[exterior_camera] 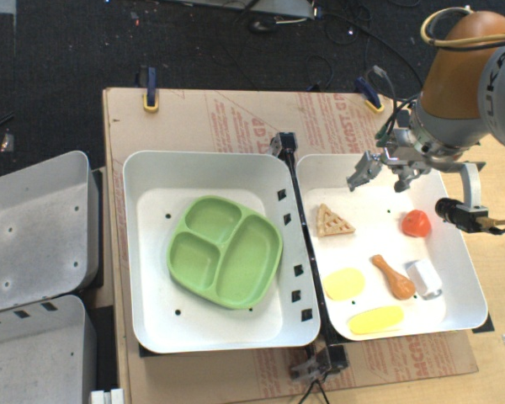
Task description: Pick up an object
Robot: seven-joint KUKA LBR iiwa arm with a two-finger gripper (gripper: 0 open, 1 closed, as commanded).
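**Six items in the right bin, none gripped**

I see the gripper (385, 175) hovering over the right bin's (475, 297) far end, fingers spread apart, clamping nothing. The waffle wedge (333, 222) lies just below it, the red piece (416, 223) near the arm.

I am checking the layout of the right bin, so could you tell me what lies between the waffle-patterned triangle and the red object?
In the camera view, only bare white bin floor separates the triangle from the red object.
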